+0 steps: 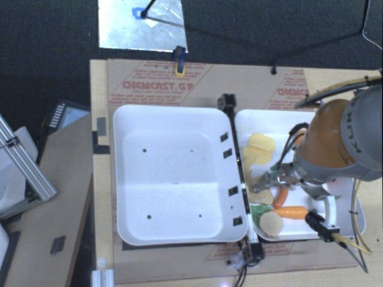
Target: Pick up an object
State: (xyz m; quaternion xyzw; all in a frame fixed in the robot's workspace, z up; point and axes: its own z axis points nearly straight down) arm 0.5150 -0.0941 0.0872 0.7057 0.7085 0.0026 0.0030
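Lying in right bin [263, 119]: orange carrot [291, 212], tapered, beside tool [263, 184].

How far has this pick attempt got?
Done: the gripper is down inside the right bin, among the objects. In hand: nothing visibly between its fingers. Left: grasp and lift one; the orange carrot and round beige piece lie on the floor.

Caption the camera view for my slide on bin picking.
KUKA arm's gripper reaches into the right bin among a carrot and pale yellow pieces.
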